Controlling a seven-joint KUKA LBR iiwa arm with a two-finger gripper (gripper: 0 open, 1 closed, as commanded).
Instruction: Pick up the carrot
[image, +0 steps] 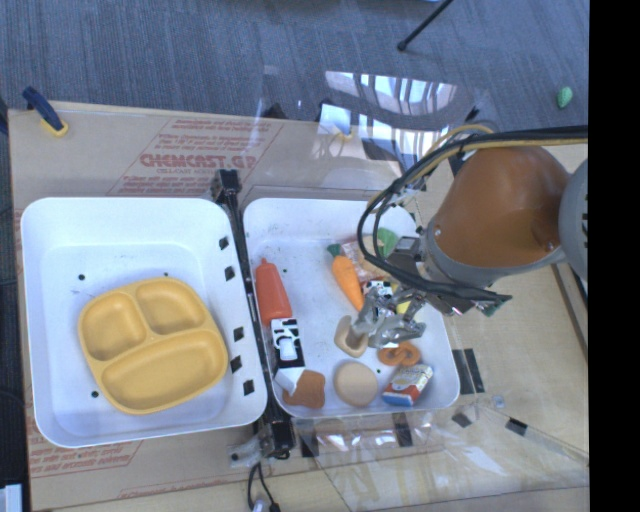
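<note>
The carrot (347, 280) is a small orange cone with a green top, lying in the middle of the right bin (300, 225). My gripper (385, 318) hangs just right of and below the carrot's tip, over a tan piece (351, 338) and a pretzel (399, 354). The carrot is not between the fingers. The arm's orange band (500, 205) covers the bin's right side.
In the right bin lie a red ketchup bottle (274, 305), a brown bread piece (307, 389), a beige egg (354, 383) and a small red-and-blue carton (407, 384). The left bin (60, 230) holds a yellow divided plate (152, 343).
</note>
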